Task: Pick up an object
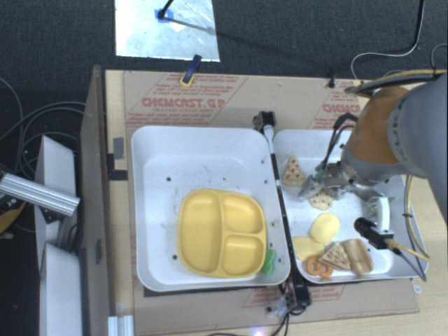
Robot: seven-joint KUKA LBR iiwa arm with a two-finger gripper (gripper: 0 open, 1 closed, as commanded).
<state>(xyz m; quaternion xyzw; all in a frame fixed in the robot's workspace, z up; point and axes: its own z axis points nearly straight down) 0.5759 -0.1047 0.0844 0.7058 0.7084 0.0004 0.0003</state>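
Hovering low in the right bin (402, 268), the gripper (316, 188) sits over a round cracker (321, 202); finger state, cannot tell. "CHEMCAST GP" reads on the brown board (183, 102) beyond the bins.

A dark carpeted floor (63, 33) was seen around the bench. A brown board (210, 100) printed with red lettering was laid over the bench top. On the floor beyond it, a pale shiny sheet (168, 19) was spread, bearing a small blue mark. Black cables (28, 128) were coiled at the left, beside what may have been white framing (52, 180) crossed by a metal rail (38, 193).
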